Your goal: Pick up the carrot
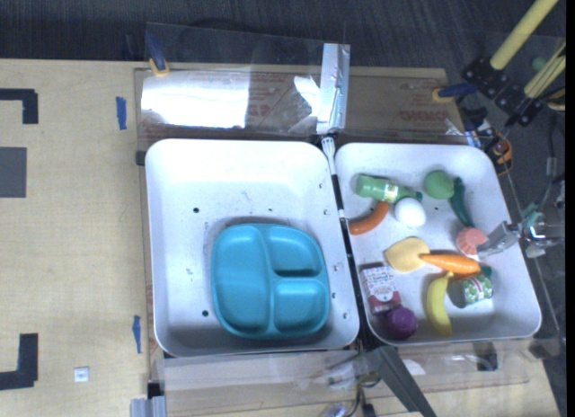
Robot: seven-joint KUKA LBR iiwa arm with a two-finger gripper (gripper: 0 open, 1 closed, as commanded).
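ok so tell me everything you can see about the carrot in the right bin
The carrot is an orange, tapered toy that looks like smooth plastic, lying flat and roughly crosswise in the right bin. Its thin end rests against the yellow lemon-like piece; its thick end, with green at the tip, meets the green can. The banana lies just below it.

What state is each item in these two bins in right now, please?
Carrot: lying flat in the right bin, resting partly on the yellow piece.
Banana: lying flat.
Green bottle: on its side.
Can: on its side.
Blue tray: flat in the left bin.
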